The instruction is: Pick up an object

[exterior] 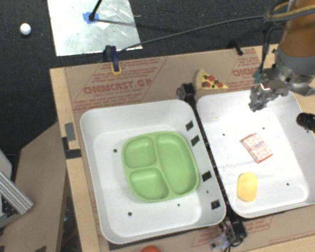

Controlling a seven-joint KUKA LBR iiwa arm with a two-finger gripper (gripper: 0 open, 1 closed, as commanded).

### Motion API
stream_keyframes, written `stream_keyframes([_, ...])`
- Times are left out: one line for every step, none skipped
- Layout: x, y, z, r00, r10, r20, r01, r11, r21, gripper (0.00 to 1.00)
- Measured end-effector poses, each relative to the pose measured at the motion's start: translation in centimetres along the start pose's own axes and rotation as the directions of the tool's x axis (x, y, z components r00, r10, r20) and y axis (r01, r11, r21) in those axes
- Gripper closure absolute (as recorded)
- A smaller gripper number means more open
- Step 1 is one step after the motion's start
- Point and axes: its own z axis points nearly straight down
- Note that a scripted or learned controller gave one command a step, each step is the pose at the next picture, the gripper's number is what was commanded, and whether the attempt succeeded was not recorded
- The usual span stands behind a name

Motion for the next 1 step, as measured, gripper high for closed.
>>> stream_keyframes([4.66, 0.69, -0.60, 1.000, 0.000, 0.000, 0.000, 1.000, 0.001, 1.00])
